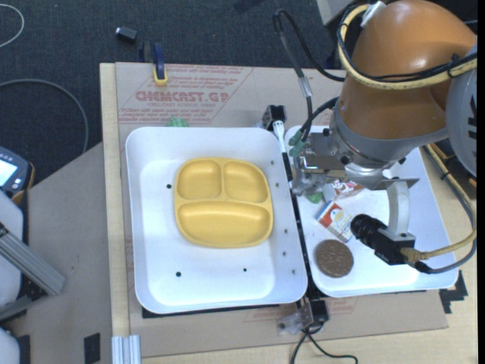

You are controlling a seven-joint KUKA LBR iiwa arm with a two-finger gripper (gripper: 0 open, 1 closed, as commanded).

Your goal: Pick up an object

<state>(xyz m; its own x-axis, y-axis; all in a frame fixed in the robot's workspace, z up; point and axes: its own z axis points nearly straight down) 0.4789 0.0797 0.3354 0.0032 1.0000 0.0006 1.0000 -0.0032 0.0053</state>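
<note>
The arm [402,74] is seen reaching in from the right, its bulky orange and grey wrist hanging over the right bin [439,211]. The hand [314,169] is lowered at that bin's left edge; whether it is open or closed cannot be told. In the left bin [144,226], smooth white plastic, a yellow divided plate [223,202] with three compartments lies flat. In the right bin lie a round brown disc [334,258] and, just beside it, a small red and white packet [334,217].
</note>
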